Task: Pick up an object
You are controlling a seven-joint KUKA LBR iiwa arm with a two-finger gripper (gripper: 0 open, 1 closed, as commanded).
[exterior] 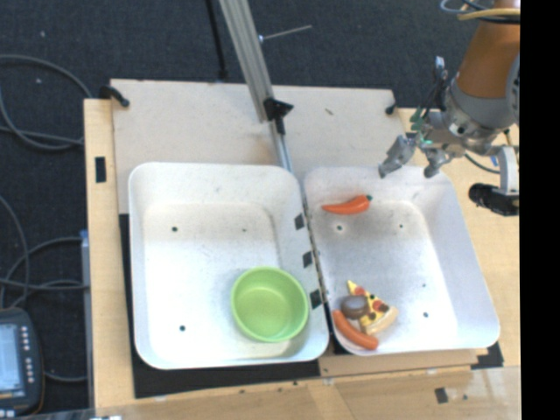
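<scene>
Surface (201,121): tan board, carries two shallow white bins side by side. A slanted metal rail (249,51) comes down from 12 o'clock and ends at the seam between the bins.

Left bin (166,208): takes the 9 o'clock half of the board. Holds a green bowl (269,303), upright, opening up, at the bin's 5 o'clock corner, near the wall it shares with the other bin.

Right bin (437,261): takes the 3 o'clock half. Holds the smaller items.

Arm (486,59): grey with orange band, at 2 o'clock of the frame, hanging over the far right corner of the right bin.

Gripper (413,163): two fingers spread apart, pointing down, nothing between them. Sits above the right bin's 1 o'clock rim, well apart from all objects.

Toy food pile (363,313): at the right bin's 7 o'clock corner, against the near wall. A pizza slice, a dark round piece on top, and a red-orange sausage-like piece along its near edge, all touching.

Orange carrot-like piece (346,205): lies flat at the right bin's 11 o'clock, green tip toward 3 o'clock. At about 8 o'clock from the gripper, not touching it.

Cables (35,103) on the dark floor at 9 o'clock.
</scene>
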